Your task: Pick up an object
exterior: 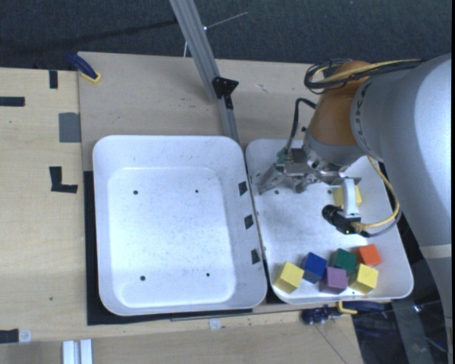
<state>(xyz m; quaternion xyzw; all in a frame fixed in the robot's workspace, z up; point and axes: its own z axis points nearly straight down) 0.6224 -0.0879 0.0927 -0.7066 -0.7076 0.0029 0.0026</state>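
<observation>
Grey arm reaching in from the right over the right bin [394,279], orange-banded wrist bent down, end effector [277,179] low near the bin's upper-left (finger spread impossible to tell), coloured blocks [330,270] well apart

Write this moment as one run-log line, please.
two-finger gripper: over right white bin, far end | small coloured cubes: clustered at near end | nothing visibly held

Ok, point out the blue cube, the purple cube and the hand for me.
blue cube [315,265]: camera view, on its top face.
purple cube [336,278]: camera view, on its top face.
hand [267,182]: camera view, at the tips of the metal fingers, over the right bin's upper left part.
</observation>
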